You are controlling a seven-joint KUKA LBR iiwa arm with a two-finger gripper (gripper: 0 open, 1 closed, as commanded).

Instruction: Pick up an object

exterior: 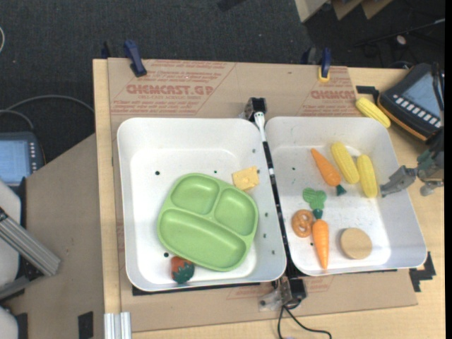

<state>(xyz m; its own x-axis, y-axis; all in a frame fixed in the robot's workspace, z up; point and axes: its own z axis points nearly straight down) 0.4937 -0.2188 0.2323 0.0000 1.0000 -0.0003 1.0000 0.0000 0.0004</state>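
Right bin (402, 249) — two carrots (321, 243), corn cobs (345, 162), broccoli (315, 198), pretzel (302, 223), round cookie (356, 244)

White plastic bins (134, 189) hold a lime-green divided tray (208, 221), orange toy carrots (321, 242), yellow corn cobs (345, 162) and a tan round disc (355, 244).

Both white bins (134, 189) look like smooth, faintly glossy plastic. The green divided plate (208, 221) is matt plastic. Nearest the gripper (404, 181), the corn cobs (355, 169) and carrots (321, 242) have a smooth plastic sheen. The bench sheet (212, 83) looks like matt brown cardboard.
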